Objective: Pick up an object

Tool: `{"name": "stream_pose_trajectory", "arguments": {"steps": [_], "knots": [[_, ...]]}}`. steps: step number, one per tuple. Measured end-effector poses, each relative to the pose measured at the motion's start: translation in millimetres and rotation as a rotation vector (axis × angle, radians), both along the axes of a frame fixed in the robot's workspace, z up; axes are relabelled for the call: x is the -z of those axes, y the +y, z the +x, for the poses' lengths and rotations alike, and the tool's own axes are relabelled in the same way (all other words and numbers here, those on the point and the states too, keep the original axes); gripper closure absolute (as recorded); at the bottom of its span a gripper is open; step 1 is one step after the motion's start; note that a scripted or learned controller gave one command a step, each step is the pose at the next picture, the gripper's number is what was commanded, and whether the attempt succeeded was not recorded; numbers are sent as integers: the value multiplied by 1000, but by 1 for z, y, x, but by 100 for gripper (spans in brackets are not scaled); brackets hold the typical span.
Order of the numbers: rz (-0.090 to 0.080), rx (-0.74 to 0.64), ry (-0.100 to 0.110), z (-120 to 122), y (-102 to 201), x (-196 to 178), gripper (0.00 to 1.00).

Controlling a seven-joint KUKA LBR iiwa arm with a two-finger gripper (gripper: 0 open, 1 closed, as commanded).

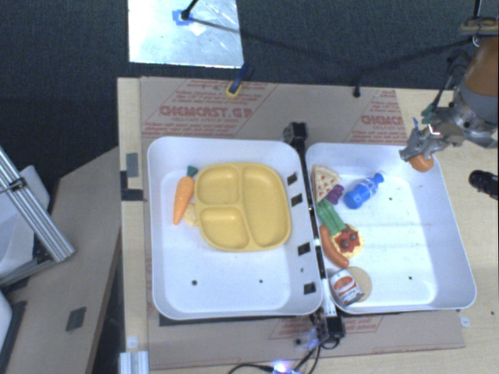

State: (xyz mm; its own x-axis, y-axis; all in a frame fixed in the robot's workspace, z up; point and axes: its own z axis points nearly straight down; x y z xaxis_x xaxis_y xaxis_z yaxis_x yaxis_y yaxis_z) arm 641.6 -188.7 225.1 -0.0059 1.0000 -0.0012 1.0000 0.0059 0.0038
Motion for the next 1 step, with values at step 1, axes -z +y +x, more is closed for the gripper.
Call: {"name": "stream_pose_trajectory", "arguments": {"steps": [1], "knots": [[3, -3, 0, 5, 50, -10, 100]]}}
